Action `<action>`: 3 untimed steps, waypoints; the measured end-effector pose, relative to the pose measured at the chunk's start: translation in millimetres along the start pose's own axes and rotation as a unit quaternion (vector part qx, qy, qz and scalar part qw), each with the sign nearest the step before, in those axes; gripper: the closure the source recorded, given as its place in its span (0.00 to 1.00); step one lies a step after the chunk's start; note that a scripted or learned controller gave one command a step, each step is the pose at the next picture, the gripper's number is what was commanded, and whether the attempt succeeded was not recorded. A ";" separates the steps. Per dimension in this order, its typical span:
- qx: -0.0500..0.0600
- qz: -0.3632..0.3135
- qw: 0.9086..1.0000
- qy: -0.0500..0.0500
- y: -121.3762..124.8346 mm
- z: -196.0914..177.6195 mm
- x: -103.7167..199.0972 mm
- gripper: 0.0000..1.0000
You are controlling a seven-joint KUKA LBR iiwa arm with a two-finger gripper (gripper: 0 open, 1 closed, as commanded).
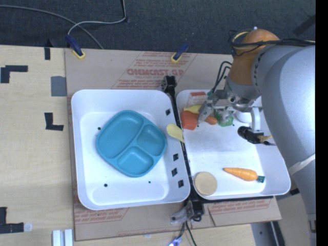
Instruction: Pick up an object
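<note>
My gripper (209,113) hangs over the back of the right bin (225,150), reaching in from the right. Just left of it lies a red-orange piece (189,119) with a yellow piece (192,108) behind it. A green thing (225,120) sits just right of the gripper, partly hidden by it. An orange carrot (240,173) lies near the front right of this bin, and a round tan disc (205,183) rests in its front left corner. Nothing shows as held.
The left bin (89,188) holds a blue divided plate (131,142) near its middle. A pale yellow piece (175,132) rests on the wall between the two bins. The grey arm (287,101) covers the right bin's right side.
</note>
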State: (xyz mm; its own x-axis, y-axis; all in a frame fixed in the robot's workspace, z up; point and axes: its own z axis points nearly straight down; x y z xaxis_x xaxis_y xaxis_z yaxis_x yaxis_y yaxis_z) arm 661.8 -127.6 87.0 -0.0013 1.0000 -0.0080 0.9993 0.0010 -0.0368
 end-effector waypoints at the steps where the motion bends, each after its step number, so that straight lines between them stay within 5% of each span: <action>1: -0.001 0.000 1.000 0.001 -0.6 -6.2 2.9 1.00; 2: -0.004 0.001 1.000 -0.004 0.3 -9.1 -2.0 0.00; 3: -0.004 -0.003 1.000 0.009 2.7 2.7 -30.8 0.00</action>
State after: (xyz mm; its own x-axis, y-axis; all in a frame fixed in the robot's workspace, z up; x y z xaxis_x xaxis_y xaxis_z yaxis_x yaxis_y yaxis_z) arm 664.4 -158.5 84.4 -0.0065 0.9999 0.0092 0.9996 0.0068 -0.0285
